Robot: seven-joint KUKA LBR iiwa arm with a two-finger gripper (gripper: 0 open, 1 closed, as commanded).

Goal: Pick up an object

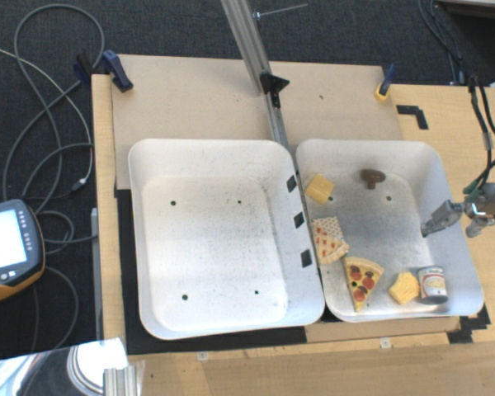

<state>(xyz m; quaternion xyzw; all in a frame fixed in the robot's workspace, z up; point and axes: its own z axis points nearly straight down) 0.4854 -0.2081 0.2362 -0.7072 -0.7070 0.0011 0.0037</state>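
The right bin [421,159] holds several small items. A yellow block [319,189] lies near its left wall and a brown lump [372,176] sits toward the back. A checkered cracker piece [329,239], a pizza slice [362,280], a yellow wedge [403,288] and a small can [433,284] lie along the front. My gripper [456,223] hovers over the bin's right rim, above and behind the can. It stands open with nothing between its fingers.
The left bin [148,163] sits beside the right one, with black clips on the shared wall. A metal pole [246,35] slants in from the back. Cables and a handheld pendant [8,250] lie off the bench to the left.
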